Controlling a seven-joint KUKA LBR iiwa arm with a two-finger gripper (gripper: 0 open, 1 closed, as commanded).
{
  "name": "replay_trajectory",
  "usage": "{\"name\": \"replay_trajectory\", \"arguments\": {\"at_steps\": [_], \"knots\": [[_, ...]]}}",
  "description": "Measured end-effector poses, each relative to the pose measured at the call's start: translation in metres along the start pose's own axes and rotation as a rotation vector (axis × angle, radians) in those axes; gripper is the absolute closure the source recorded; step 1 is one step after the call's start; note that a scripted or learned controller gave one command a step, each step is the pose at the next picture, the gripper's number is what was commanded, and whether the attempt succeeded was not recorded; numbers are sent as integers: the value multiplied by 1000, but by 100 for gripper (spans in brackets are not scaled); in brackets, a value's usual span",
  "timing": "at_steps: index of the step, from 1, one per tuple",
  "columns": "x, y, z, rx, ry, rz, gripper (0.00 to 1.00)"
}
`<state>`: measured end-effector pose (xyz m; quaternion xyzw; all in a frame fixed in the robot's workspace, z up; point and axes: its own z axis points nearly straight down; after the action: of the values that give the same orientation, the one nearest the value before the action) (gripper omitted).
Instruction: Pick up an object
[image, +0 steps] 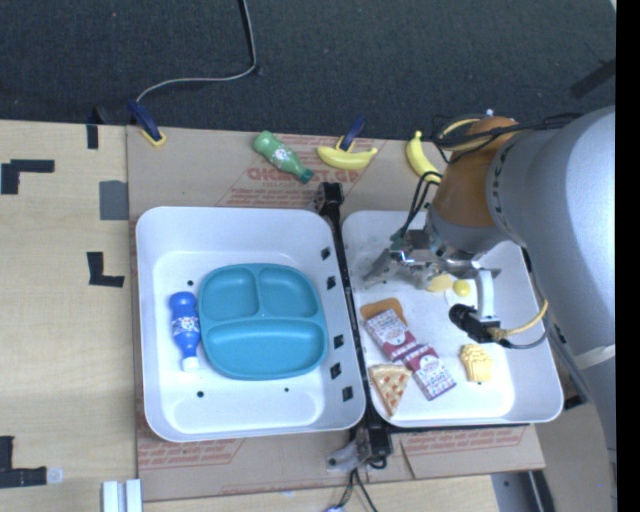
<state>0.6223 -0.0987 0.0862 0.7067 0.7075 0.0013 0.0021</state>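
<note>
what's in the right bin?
Right bin holds two snack packets, a pizza slice, a yellow toy and a yellow piece. The arm and claw cover its upper part; anything beneath is hidden.

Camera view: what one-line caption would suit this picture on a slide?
Grey robot arm reaching its gripper into the right bin of toy snacks, beside a blue tray in the left bin.

light: even, overhead | glare: mild on white bins (160, 400) | shadows: soft | focus: slightly soft, grainy
</note>
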Motion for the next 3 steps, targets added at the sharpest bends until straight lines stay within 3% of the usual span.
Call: {"name": "replay_trajectory", "arguments": {"at_steps": [1, 2, 3], "knots": [[3, 20, 1, 3, 0, 0, 0], [-4, 21, 0, 2, 1, 0, 0], [1, 47, 1, 3, 1, -1, 0]]}}
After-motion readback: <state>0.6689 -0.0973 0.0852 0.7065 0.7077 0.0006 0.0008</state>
